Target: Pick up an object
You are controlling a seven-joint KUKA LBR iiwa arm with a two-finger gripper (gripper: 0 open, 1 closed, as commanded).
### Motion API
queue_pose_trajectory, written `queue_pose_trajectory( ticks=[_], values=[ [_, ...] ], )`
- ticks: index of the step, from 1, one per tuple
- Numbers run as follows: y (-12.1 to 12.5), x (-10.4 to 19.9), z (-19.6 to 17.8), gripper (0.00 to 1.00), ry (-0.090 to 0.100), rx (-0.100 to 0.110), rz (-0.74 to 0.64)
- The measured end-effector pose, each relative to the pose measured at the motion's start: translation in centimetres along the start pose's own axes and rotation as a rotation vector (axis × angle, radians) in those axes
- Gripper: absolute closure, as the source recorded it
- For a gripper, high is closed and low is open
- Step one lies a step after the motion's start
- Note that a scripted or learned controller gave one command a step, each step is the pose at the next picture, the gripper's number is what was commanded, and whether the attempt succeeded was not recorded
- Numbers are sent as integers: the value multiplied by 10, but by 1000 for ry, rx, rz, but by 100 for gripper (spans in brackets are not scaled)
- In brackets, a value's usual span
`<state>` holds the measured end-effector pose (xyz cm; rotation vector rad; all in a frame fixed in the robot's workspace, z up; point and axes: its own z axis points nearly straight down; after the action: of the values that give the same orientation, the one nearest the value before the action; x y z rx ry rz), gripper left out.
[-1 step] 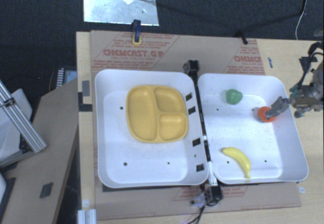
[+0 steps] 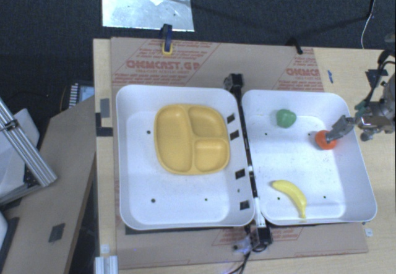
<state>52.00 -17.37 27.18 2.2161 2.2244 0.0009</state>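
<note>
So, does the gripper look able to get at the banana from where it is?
Probably yes. The banana lies alone near the right bin's front edge, with bare floor around it. The gripper sits at the orange object, and nothing lies between them.

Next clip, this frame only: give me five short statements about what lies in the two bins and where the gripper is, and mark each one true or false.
1. The yellow divided plate lies in the left bin. True.
2. The banana lies on the plate. False: it lies in the right bin, near its front edge.
3. The green object sits in the right bin, toward its back. True.
4. The gripper is over the left bin. False: it reaches over the right bin's right side, at the orange object.
5. The right bin has three objects in it. True.
</note>
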Motion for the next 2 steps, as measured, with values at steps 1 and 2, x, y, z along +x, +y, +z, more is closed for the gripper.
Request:
queue_pose_trajectory(
  ticks=[1,2],
  values=[
    [-2,0,63,0,2,5,3],
    [-5,2,125,0,2,6,3]
  ],
)
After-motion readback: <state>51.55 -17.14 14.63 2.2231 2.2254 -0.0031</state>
